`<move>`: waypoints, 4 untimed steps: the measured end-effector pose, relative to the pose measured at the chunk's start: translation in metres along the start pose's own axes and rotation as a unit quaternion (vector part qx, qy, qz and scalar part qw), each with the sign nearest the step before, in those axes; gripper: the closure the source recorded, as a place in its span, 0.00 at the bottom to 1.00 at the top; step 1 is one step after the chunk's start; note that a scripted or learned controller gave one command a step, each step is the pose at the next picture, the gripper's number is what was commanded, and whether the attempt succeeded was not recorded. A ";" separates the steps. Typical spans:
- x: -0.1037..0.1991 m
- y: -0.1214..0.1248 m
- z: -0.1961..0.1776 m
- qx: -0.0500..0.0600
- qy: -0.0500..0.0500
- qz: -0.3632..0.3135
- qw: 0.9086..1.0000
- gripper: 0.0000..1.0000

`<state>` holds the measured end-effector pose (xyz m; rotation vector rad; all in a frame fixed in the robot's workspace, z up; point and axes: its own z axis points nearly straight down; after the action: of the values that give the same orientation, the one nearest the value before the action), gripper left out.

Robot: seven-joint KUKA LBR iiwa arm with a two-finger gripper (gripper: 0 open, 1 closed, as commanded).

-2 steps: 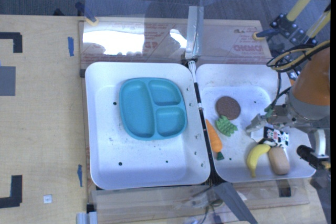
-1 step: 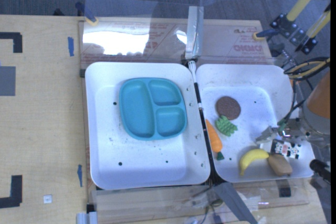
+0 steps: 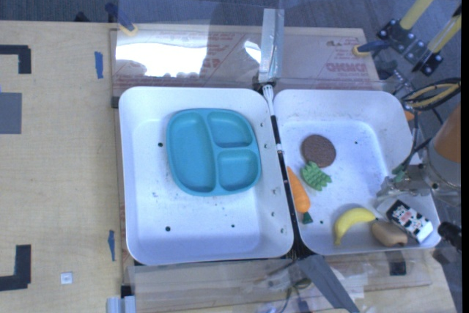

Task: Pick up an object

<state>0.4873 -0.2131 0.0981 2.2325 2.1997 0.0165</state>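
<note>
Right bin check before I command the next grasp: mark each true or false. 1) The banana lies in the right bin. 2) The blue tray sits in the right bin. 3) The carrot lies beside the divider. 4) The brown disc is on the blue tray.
1) True: the banana lies in the right bin, near its front.
2) False: the blue tray sits in the left bin.
3) True: the carrot lies along the right bin's left wall.
4) False: the brown disc lies on the right bin's floor.
</note>
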 end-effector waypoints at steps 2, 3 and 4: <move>0.045 0.074 0.012 0.003 -0.001 -0.121 0.993 0.00; 0.094 0.134 0.013 0.003 -0.001 -0.201 0.980 0.00; 0.093 0.174 -0.001 0.004 -0.001 -0.179 0.984 0.00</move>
<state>0.6628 -0.1228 0.1020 1.8035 2.5658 0.0037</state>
